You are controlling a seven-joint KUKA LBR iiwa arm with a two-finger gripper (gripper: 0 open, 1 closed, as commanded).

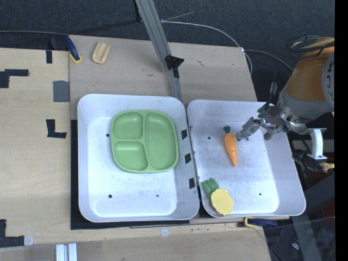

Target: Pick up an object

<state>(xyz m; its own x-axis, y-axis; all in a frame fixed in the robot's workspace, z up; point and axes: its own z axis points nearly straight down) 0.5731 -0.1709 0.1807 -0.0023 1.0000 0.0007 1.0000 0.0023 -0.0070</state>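
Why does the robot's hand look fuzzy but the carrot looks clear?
In the camera view, the gripper is smeared and its fingers are hard to make out, while the carrot and green plate have crisp edges; light is even and soft, with no strong glare on the white bins.

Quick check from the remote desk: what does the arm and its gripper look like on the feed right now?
The arm is a rounded grey body with an orange band above the wrist. Its end narrows into a small metallic grey gripper with thin dark fingers. A looped cable sits by the orange section, and a white fitting hangs below the wrist.
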